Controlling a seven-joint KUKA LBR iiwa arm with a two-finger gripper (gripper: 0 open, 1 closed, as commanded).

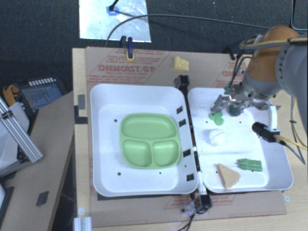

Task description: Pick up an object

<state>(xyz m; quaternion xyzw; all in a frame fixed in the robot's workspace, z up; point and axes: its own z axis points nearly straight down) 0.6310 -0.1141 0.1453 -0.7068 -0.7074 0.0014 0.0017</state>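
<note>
Dark carpet behind; below it a bench under a printed cardboard sheet [144, 67], with 2 shallow white bins side by side. In the bin on the view's left [102, 129], 1 pale green divided plate [149, 141], flat and centred. In the bin on the view's right [285, 176], 4 loose pieces: a small green piece [217, 118] near the far inner corner, a white lump [216, 137] just nearer the camera, a tan wedge [227, 175] by the near rim, and a green ridged piece [250, 164] beside the wedge. Outside both bins, on the cardboard, a yellow scrap [181, 63].

Reaching in from the view's right, the grey arm [288, 73], orange band uppermost. Low over the far part of the right-hand bin, the gripper [223, 105], directly above and apparently touching or nearly touching the small green piece. Too small and too tangled with the wrist hardware to tell how far open the claw is, or whether anything sits in it; nothing visibly lifted.

Probably the approach or descent step, with the small green piece as likeliest target. Next move, by that reading: settle squarely around the piece, close firmly, then lift straight up clear of the bin floor. Small, low object, so easy to nudge aside or pinch only at an edge; white lump near enough to be brushed on a sloppy descent.
</note>
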